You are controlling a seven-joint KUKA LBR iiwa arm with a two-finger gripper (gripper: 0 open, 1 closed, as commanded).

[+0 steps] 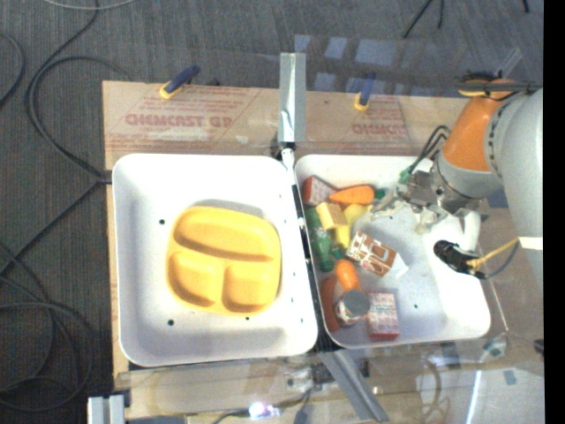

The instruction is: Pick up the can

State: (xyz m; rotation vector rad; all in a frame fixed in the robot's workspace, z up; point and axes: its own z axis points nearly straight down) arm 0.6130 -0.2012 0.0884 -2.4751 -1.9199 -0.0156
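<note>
My end effector (415, 203) hangs over the right bin (459, 321), toward its 1 o'clock corner, just above the bin's bare white floor. I cannot tell from this slant whether it is apart or together, and nothing shows clamped in it. My orange band (466, 140) sits above it, toward 1 o'clock, with my grey arm running off at 3 o'clock.

The can (353, 306) stands upright near the 7 o'clock corner of the right bin, its grey top facing up. It is well apart from my end effector, down toward 7 o'clock from it. Just beside the can at 3 o'clock lies a small pink and red box (382, 315). At the can's 12 o'clock is an orange carrot-like piece (347, 275), and beyond that a tilted brown and white carton (372, 253). Along the bin's left wall is a heap of toy food in green, yellow and red (323, 228), with another carrot (357, 195) at its upper end.

The left bin (141, 193) holds a yellow divided tray (225, 261) near its middle. Both bins rest on the desk (132, 113).
</note>
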